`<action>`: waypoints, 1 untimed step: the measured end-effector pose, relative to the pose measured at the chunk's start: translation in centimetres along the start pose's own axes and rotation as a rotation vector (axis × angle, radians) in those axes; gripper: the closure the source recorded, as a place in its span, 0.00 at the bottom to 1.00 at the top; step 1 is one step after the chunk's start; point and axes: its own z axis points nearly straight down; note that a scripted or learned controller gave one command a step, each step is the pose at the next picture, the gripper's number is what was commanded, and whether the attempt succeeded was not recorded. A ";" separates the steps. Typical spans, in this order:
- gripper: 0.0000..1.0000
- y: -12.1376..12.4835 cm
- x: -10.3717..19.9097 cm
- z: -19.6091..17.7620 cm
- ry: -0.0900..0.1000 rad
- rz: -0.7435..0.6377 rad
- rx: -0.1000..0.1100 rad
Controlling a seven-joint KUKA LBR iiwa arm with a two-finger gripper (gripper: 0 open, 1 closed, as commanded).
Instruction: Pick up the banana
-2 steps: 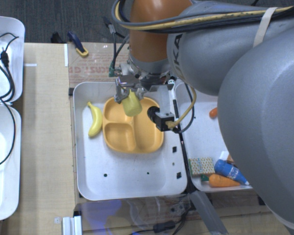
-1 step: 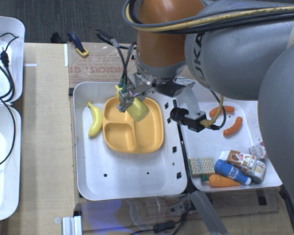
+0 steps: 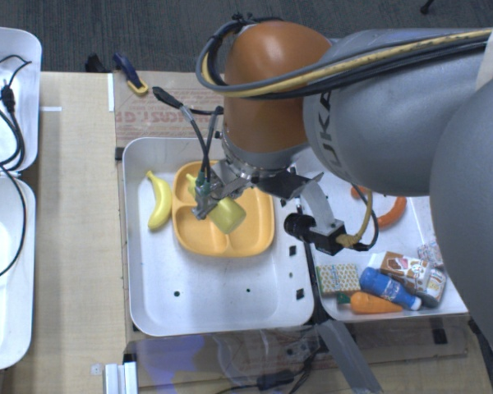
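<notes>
Even, fairly bright overhead light fills the scene. The orange band (image 3: pixel 267 72) carries a soft sheen at 12 o'clock. The arm throws a mild shadow onto the white bin (image 3: pixel 222 302) toward 6 o'clock. Focus is slightly soft throughout, with smeared detail along the bottom edge.

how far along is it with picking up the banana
Nothing looks done yet: the banana lies on the left bin's floor, left of the yellow plate. In hand: the pincer hangs over that plate, right of the banana. Left: moving across, gripping and lifting it.
</notes>
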 end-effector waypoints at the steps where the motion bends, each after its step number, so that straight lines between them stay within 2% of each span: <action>1: 1.00 -1.1 -0.9 -1.6 -0.001 0.063 -0.003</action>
